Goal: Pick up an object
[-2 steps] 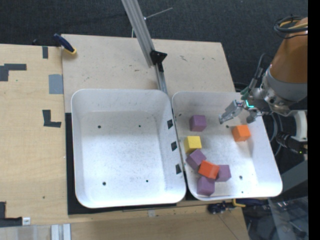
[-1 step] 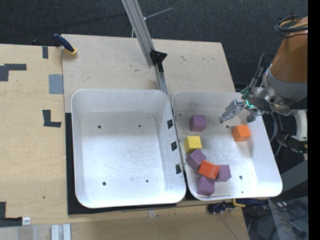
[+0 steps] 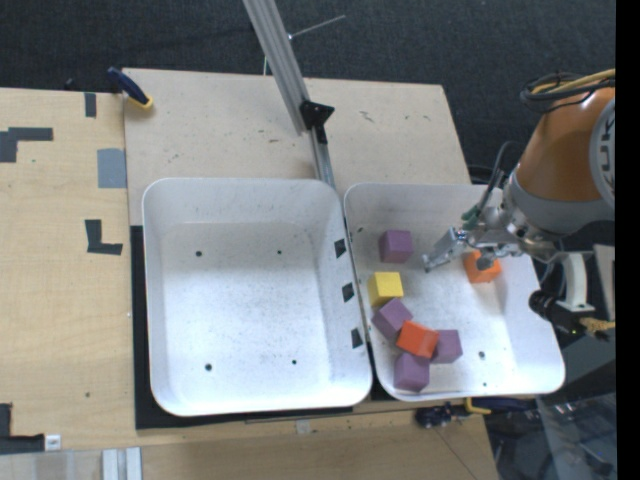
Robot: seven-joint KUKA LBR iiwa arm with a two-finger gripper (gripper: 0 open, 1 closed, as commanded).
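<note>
Orange block (image 3: 483,268) sits in right bin (image 3: 520,368), just beneath gripper (image 3: 470,248); grip state unreadable. Likely light, rigid foam or wood, so pinch across opposite flat faces.

Metal pole (image 3: 278,48) over bench; blue-yellow clamp (image 3: 130,88) top-left

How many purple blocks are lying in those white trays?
4, all in the right bin: one purple block alone near the back, and three in the front cluster around an orange block. Another could hide under the gripper.
</note>
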